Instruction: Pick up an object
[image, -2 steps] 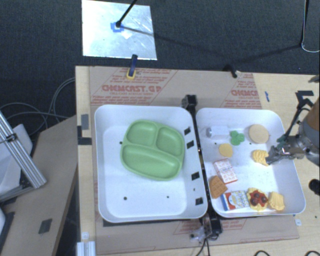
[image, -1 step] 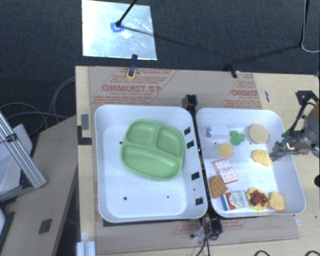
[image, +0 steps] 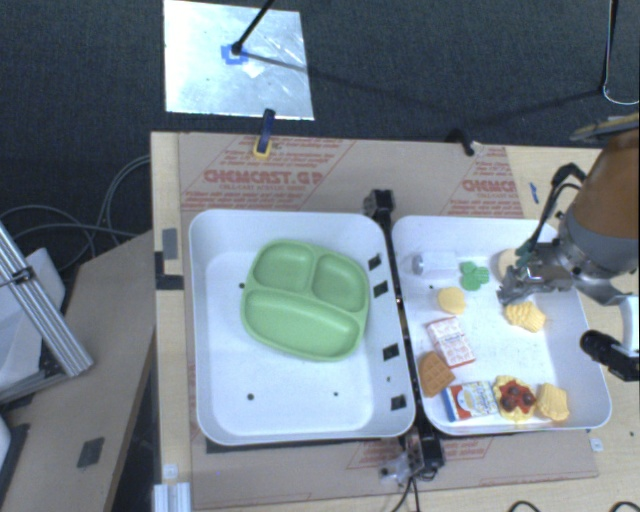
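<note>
Because the tool (image: 516, 285) hangs just above the yellow toy (image: 526, 317) in the right bin (image: 590, 395), its grip state unreadable, a descent slightly off could nudge it toward the green piece (image: 474, 273).

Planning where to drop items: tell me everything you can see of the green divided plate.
The pale green, plastic-looking divided plate has a rounded oblong outline and three shallow compartments: two smaller ones along its far side, one long one along its near side. It lies flat, slightly skewed, near the middle of the left white bin, resting on the bin floor and clear of the walls.
</note>
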